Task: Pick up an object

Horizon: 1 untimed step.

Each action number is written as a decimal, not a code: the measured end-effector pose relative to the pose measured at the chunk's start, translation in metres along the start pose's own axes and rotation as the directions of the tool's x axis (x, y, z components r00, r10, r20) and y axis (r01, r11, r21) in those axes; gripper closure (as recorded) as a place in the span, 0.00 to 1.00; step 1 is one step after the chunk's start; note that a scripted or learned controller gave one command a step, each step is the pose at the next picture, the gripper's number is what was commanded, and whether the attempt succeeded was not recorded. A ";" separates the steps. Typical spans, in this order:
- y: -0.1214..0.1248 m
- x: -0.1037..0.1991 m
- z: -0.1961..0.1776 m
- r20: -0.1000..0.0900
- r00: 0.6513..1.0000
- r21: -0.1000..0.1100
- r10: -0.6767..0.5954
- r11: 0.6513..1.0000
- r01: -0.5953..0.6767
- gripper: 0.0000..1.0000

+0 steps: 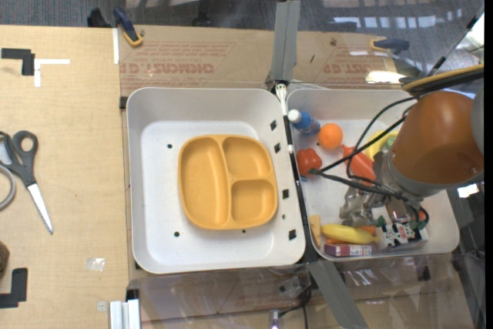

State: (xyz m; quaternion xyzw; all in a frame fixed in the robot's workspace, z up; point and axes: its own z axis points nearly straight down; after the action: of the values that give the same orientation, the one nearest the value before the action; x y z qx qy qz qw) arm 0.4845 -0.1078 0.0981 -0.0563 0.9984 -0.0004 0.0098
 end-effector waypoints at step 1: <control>0.011 -0.023 0.007 -0.017 0.981 0.001 0.191 0.982 -0.191 1.00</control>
State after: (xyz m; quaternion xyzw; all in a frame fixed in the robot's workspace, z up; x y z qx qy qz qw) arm 0.5062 -0.0941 0.0918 0.0396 0.9992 0.0005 0.0013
